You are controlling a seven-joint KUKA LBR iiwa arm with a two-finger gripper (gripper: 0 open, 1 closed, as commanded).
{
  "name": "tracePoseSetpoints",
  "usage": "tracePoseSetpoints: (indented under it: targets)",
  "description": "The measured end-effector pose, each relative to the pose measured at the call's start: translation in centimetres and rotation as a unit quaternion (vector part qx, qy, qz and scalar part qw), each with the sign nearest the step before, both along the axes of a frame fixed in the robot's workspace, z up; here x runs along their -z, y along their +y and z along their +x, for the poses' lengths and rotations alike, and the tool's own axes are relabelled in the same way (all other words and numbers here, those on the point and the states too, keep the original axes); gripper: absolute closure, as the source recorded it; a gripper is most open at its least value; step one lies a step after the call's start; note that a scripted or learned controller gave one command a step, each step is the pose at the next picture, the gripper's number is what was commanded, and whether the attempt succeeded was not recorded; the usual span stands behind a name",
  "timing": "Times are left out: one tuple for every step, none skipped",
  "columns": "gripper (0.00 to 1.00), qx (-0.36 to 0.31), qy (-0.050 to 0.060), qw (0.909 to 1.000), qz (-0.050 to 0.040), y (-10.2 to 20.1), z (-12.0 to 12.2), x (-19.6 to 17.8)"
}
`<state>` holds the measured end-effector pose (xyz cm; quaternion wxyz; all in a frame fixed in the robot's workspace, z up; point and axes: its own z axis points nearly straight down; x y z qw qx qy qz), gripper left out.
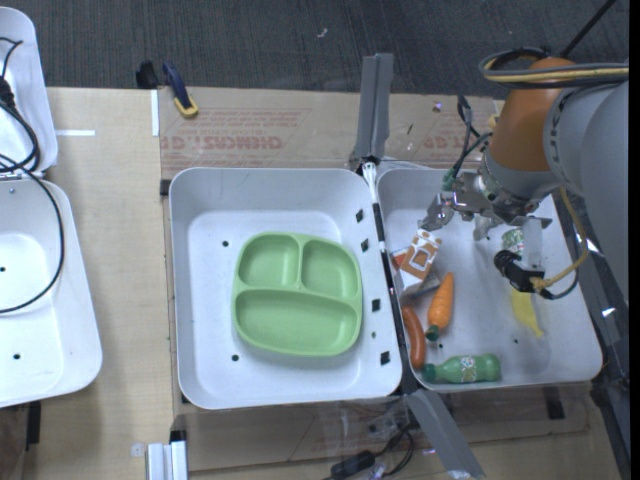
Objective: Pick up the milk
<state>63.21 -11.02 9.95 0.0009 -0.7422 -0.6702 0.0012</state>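
White and orange, the milk (421, 254) is a small carton lying tilted near the left wall of the right bin (570, 363), at about 10 o'clock from that bin's middle. It touches nothing but the floor and perhaps the grey item just below it.

The gripper (455, 208) hangs from the arm (545, 138) at 1 o'clock of the carton, near it but apart. Whether its fingers are spread or closed I cannot tell from here; nothing is seen held.

Below the carton, at 6 o'clock, lie a carrot (440, 306), a red sausage-like item (413, 336) and a green bottle (463, 369) along the front wall. A yellow piece (526, 311) sits at 3 o'clock. The left bin (200, 368) holds a green tray (297, 294).

Step in hand, as I judge it: approach, grasp not yet made. Next move calls for a short shift toward 7 o'clock, alignment across the carton's narrow side, then descent. The wall close by leaves little room for the outer finger.
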Motion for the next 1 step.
tracePoseSetpoints:
  targets:
    - [0.0,-0.181,-0.003,0.9835,-0.0004,1.86,2.73,-1.19]
